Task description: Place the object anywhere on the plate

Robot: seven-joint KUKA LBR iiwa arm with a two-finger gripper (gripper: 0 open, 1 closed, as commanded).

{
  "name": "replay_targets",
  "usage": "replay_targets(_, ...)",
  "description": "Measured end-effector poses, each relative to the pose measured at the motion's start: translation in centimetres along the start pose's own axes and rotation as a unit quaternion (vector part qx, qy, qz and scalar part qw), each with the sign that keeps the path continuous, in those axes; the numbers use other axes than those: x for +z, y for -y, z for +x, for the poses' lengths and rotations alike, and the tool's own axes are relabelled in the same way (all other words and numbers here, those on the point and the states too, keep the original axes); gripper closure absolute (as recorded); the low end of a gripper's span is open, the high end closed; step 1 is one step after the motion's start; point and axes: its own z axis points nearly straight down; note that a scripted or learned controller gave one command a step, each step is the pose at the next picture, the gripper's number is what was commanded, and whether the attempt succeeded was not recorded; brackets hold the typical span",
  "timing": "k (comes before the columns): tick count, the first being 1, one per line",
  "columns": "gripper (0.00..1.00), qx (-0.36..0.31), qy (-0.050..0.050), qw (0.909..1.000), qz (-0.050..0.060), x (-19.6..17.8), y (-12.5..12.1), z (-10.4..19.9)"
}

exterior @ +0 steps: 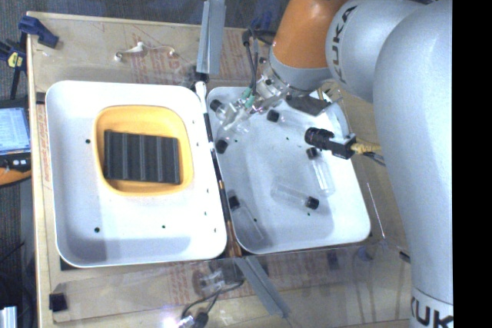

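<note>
1. The gripper [240,110] is low in the right bin [350,223], near its upper-left corner; whether it is open or grips anything, I cannot tell.
2. Clear, black-capped tubes [321,174] lie on the right bin's floor, apart from the gripper.
3. The yellow plate [142,117] with its dark ridged insert sits in the left bin [123,242], white floor around it.

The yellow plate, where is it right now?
In the camera view the yellow plate lies in the left white bin, toward its upper middle, with a dark ribbed block resting on it.
</note>
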Motion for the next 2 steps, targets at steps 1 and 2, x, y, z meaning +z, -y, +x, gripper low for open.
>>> replay_targets(1,1.0,-0.064,0.002,0.9979,-0.002,-1.73,-3.61,3.72)
replay_targets(2,0.0,-0.064,0.002,0.998,-0.002,-1.74,-3.61,3.7)
